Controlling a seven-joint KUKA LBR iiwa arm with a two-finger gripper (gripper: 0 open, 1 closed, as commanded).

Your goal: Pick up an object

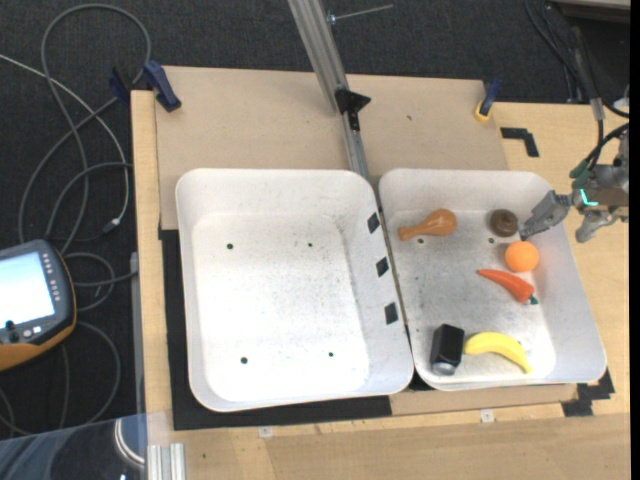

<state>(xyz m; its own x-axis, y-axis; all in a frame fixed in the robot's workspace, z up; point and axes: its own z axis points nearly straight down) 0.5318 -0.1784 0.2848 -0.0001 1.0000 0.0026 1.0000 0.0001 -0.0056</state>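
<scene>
The right bin [570,318] holds an orange-brown gourd-shaped toy [430,225], a small brown round piece [502,222], an orange ball [521,257], a carrot [508,284], a banana [497,350] and a black block [447,347]. My gripper [554,234] hangs at the bin's right rim, just right of the brown piece and above the orange ball. It is open, its fingers spread with nothing between them. One fingertip [530,228] points down-left toward the brown piece.
The left bin [200,268] lies beside the right one, with black clips on the shared rim. A metal pole [330,58] slants in from the top. Cables and a handheld pendant [30,303] lie on the floor at left.
</scene>
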